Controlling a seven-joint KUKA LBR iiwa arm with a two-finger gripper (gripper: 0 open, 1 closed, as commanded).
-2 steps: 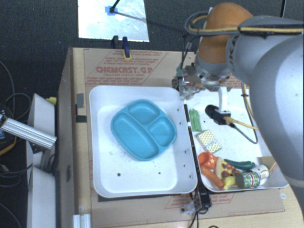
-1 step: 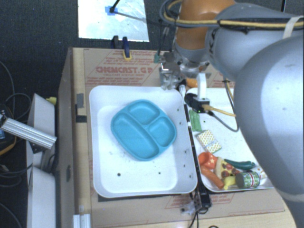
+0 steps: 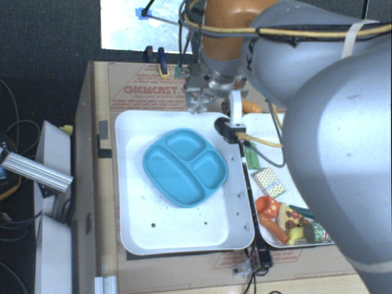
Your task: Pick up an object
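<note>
Look at the left bin [image 3: 131,182]: you have a blue divided plate [image 3: 185,166] lying flat in it, three compartments up, set at a slant toward the bin's far half. Small dark specks dot the bare white floor nearer you.

The right bin [image 3: 269,245] is largely covered by the grey arm [image 3: 331,97], but you can see a cluster of small things at its near end: an orange carrot-shaped piece [image 3: 274,228], a red piece [image 3: 267,205], a checkered packet [image 3: 269,182] and a green-and-white item [image 3: 252,158] along the shared wall.

The gripper [image 3: 197,103] hangs over the far rim of the left bin, beyond the plate and apart from it. Whether it is spread or closed you cannot tell from here.

On the brown cardboard [image 3: 144,87] covering the desk behind the bins, red print reads "CHEMCAST"; the smaller line beneath it is too fine to read.
</note>
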